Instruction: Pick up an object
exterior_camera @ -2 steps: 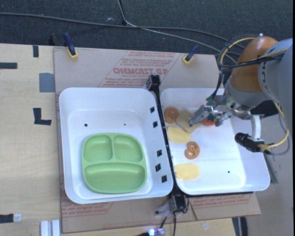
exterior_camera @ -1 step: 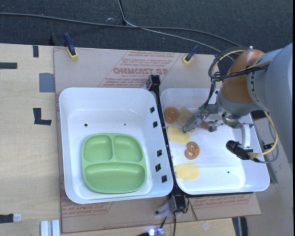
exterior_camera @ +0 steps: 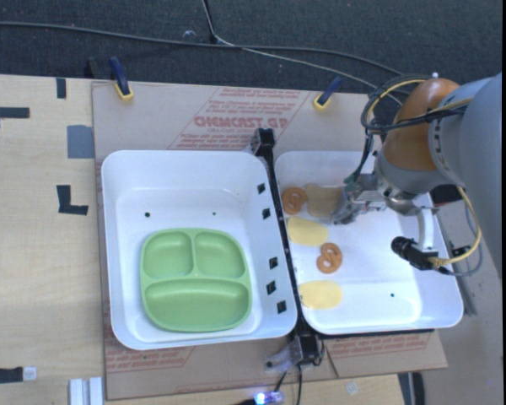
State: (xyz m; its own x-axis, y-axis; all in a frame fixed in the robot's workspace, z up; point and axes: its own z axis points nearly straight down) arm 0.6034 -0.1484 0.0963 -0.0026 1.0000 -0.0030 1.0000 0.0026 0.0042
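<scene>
Hovering fingers (exterior_camera: 347, 212) over tan slice (exterior_camera: 323, 199) (flat), ringed pretzels (exterior_camera: 329, 258)

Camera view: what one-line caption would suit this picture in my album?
A grey robot arm lowers its gripper into the right bin among pretzels and yellow pieces; a green tray sits in the left bin.

Robot arm (exterior_camera: 481, 133): bulky grey casing w/ rounded orange band (exterior_camera: 413, 129) above wrist; thin yellow and black cables (exterior_camera: 384, 108) looped alongside; metal gripper (exterior_camera: 347, 212) assy; black cylindrical part (exterior_camera: 409, 251) w/ yellow wire.
</scene>
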